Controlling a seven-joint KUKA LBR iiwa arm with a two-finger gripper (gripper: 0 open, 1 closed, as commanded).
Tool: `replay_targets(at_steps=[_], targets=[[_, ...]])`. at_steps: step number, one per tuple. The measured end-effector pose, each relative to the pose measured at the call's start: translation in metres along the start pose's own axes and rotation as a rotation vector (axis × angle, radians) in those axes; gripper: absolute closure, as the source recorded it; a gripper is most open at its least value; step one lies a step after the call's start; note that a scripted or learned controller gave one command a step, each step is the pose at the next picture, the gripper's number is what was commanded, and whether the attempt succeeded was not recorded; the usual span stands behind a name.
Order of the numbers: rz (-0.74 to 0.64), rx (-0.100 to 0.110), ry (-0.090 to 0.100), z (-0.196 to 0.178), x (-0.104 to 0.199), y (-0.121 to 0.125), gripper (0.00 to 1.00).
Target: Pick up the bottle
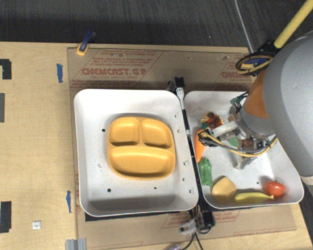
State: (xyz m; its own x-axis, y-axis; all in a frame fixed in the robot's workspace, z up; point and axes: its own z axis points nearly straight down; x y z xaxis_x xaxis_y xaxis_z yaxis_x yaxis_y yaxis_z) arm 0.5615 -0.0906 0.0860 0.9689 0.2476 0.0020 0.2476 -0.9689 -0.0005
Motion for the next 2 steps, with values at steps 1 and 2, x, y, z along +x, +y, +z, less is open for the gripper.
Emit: replay_targets(at_steps=[1,2], targets=[[-0.110,0.001,-0.003,-0.190,0.087,-0.013,0.00],[-0.006,0.002,-0.007,-0.058,0.067,0.022,0.00]])
